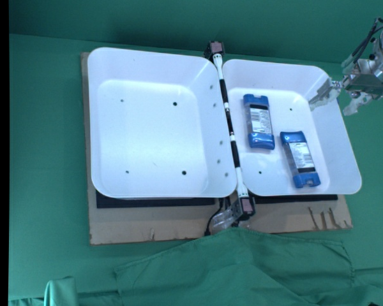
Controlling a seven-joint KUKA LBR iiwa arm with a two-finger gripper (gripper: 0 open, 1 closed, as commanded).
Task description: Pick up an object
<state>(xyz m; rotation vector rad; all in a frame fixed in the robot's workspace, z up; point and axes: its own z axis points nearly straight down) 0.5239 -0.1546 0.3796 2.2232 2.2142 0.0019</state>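
Observation:
Two blue packets with white barcode labels lie in the right bin (341, 177). One packet (258, 120) sits near the bin's middle, the other packet (299, 159) lies lower and to its right. My gripper (337, 98) hangs at the right bin's upper right rim, above and to the right of both packets. Its two fingers are spread apart with nothing between them.
The left bin (102, 171) sits beside the right one, joined by a black-and-white rod (228, 129) along the seam. Both bins rest on a cardboard sheet (147, 231) over green cloth. A fold of green cloth (242, 266) bunches at the front.

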